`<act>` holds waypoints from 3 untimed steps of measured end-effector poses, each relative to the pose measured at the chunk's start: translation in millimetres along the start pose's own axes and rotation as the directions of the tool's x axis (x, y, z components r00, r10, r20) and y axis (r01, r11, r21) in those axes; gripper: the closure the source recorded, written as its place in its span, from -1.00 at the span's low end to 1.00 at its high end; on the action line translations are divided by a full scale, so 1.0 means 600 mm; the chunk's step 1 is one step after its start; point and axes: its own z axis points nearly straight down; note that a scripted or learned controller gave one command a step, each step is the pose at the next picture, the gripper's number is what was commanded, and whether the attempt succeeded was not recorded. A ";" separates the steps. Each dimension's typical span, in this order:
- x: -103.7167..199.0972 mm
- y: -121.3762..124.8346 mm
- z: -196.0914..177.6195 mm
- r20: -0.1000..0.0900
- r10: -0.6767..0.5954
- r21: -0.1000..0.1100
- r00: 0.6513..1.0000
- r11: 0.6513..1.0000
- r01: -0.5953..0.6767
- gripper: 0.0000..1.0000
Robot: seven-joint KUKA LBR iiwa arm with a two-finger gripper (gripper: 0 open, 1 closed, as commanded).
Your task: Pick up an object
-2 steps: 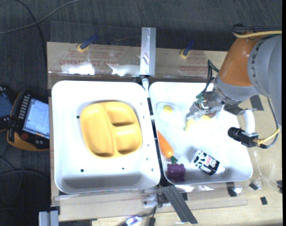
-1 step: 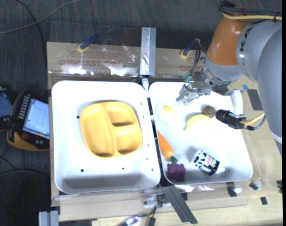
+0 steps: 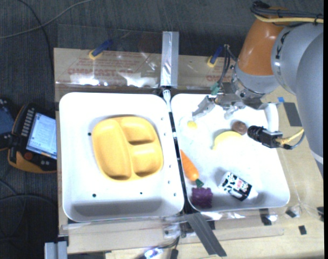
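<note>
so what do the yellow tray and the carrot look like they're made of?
Yellow tray: looks like moulded plastic, matte to semi-gloss, with rounded compartment walls and one even colour. Carrot: probably a plastic toy, smooth and uniformly orange with a soft sheen; too small here to rule out rubber.

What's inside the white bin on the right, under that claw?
In the right bin lie a carrot, a purple grape bunch, a yellow banana-like piece, a brown ball and a black-and-white object. The arm hides the bin's far right corner.
</note>
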 end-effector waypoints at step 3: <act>-0.105 -0.212 0.218 -0.001 0.003 -0.012 1.000 1.000 -0.003 -1.00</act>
